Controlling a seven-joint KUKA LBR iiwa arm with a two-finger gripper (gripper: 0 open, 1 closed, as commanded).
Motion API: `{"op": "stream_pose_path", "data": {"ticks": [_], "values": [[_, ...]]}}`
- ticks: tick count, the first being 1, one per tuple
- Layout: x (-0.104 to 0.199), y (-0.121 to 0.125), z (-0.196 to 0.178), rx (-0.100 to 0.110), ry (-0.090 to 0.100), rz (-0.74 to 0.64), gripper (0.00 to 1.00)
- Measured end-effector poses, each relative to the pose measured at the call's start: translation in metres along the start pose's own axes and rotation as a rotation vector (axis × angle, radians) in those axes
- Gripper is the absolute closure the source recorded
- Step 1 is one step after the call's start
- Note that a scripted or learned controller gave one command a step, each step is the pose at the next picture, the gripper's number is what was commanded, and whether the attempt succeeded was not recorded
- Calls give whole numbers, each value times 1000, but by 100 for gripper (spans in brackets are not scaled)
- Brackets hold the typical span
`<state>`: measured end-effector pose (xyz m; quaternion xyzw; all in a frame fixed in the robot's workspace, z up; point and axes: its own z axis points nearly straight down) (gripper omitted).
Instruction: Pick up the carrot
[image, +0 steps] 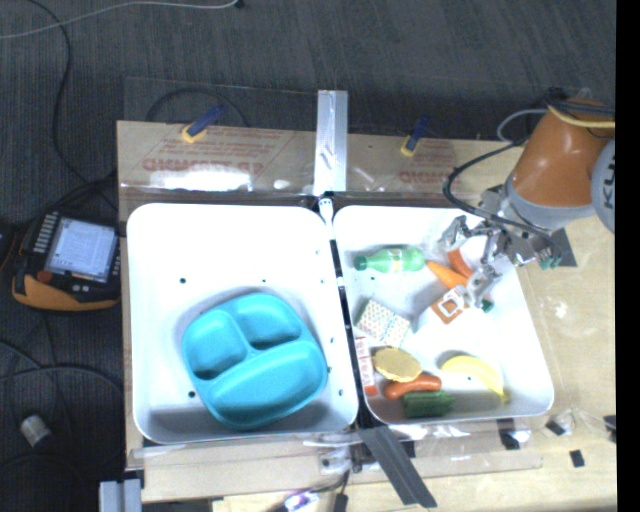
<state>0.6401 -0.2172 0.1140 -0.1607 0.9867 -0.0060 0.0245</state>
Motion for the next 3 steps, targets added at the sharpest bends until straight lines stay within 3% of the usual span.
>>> {"op": "stream_pose_path", "data": {"ticks": [1, 2, 3], "values": [[-35, -17, 5, -11, 23, -271, 0], [-29, -14, -24, -29, 33, -471, 0], [-27, -6, 27, -43, 22, -815, 0]]}}
